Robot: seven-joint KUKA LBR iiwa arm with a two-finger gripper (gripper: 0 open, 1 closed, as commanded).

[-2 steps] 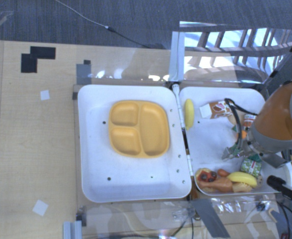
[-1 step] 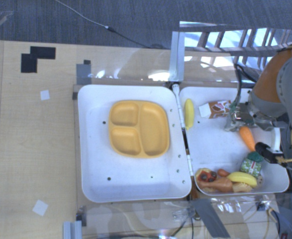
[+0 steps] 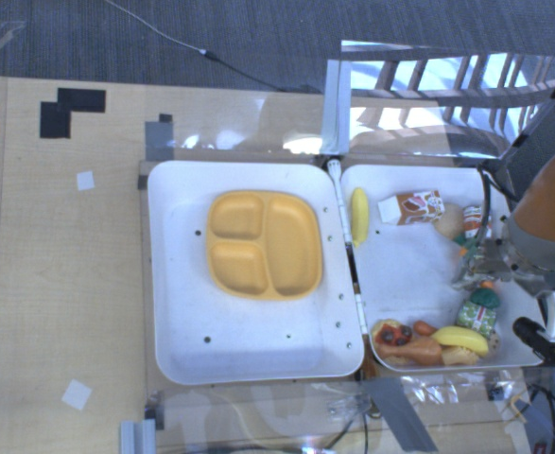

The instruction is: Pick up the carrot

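Note:
My gripper (image 3: 479, 272) is low in the right bin (image 3: 400, 272), near its right wall, below the arm's orange band. A small orange piece (image 3: 486, 286) shows right at its tip, with a bit of green (image 3: 465, 240) just above; this looks like the carrot, and the gripper hides most of it. I cannot tell whether the piece is gripped or only touched. A longer orange item (image 3: 419, 351) lies at the bin's front edge.
The right bin also holds a yellow banana (image 3: 359, 214) by the left wall, a printed packet (image 3: 417, 206), a tan lump (image 3: 450, 221), a green bottle (image 3: 482, 311), a second banana (image 3: 460, 338) and small red fruits (image 3: 395, 332). A yellow divided plate (image 3: 263, 244) lies in the left bin (image 3: 182, 329).

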